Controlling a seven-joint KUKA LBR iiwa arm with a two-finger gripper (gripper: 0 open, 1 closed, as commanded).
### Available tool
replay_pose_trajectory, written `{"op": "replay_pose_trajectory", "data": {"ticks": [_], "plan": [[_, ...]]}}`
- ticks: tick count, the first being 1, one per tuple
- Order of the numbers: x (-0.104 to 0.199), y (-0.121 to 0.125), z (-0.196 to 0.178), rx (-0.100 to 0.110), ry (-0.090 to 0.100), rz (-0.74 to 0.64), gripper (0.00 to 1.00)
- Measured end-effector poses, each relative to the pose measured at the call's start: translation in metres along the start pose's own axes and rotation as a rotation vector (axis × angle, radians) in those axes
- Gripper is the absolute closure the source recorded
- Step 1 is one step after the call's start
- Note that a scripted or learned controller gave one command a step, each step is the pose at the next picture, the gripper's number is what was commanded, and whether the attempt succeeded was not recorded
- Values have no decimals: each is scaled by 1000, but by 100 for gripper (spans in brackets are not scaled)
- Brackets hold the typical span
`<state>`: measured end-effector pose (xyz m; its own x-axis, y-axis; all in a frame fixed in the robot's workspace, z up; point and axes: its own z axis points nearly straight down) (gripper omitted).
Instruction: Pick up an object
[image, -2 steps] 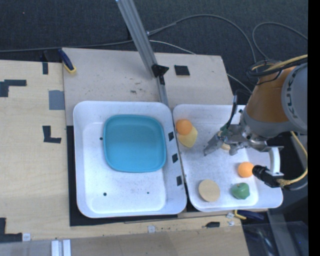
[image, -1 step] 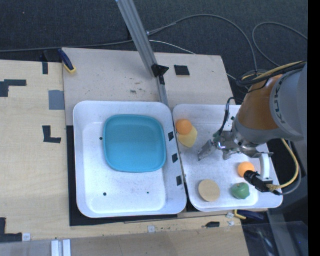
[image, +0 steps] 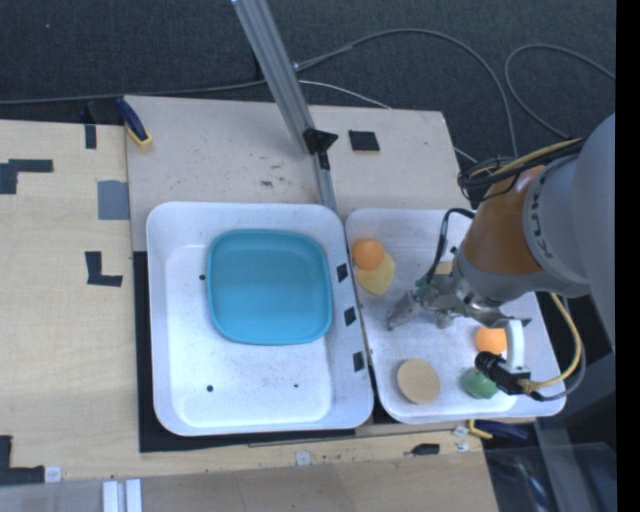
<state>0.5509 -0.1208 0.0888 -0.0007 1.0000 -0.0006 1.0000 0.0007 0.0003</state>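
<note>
four small candidates in the right bin (image: 400, 225), none yet taken. nearest the claw: orange ball (image: 369, 253), resting on or against a pale yellow piece (image: 378, 275) at the bin's left wall, upper part. likely light, smooth and round, so prone to rolling out of a pinch; best gripped across its widest middle, fingers coming straight down, with care for the wall close on one side. yellow piece partly under the ball, shape hard to make out.

further toward the near rim: tan disc (image: 417, 381), lying flat, probably light and stiff, low profile and little to catch; edge-to-edge grip across the diameter only. just right of it, green block (image: 479, 384), small, seemingly firm, partly hidden by cabling. above that, small orange object (image: 490, 340), tucked beside the wrist, too covered to judge.

gripper (image: 404, 311) low over the middle of the right bin, between the ball and the disc, touching neither. fingers pointing left, seemingly spread a little, nothing between them. grey arm with orange band (image: 500, 235) reaching in from the right, covering the bin's right part.

outward: left bin (image: 165, 300) alongside, holding a blue plate (image: 268, 286), broad, flat, likely slick and stiff, poor for a two-finger pinch except at its rim. wooden bench (image: 60, 300) around both, metal pole (image: 285, 75) slanting across the top.
</note>
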Motion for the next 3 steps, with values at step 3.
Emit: {"op": "replay_pose_trajectory", "data": {"ticks": [3], "plan": [[-8, 8, -120, -3, 0, 0, 100]]}}
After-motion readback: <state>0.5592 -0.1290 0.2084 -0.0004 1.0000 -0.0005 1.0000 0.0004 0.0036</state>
